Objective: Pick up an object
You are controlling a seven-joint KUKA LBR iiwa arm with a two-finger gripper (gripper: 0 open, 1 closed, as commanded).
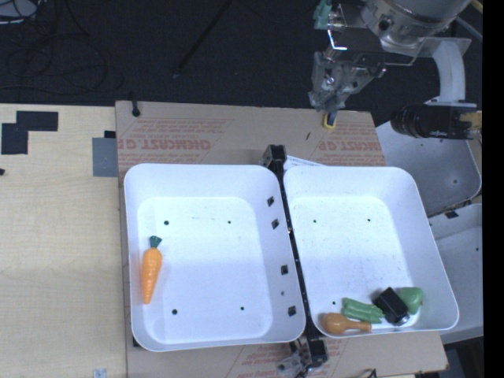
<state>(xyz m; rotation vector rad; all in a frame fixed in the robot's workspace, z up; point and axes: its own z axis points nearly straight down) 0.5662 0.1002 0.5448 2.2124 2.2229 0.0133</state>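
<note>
An orange toy carrot (150,268) with a green top lies near the left wall of the left bin (197,183). In the front right corner of the right bin (354,186) several things huddle together: a black block (391,305), a green pod-like piece (361,311), a rounder green piece (410,296) and a tan pear-shaped piece (345,324). My gripper (329,109) hangs high behind the right bin's back edge, over the cardboard, far from all of them. Nothing shows in its grasp.
Both bins rest on a brown cardboard sheet (205,136) on a pale bench. A black clip strip (283,242) joins the bins along the middle. A grey metal plate (441,156) lies to the right.
</note>
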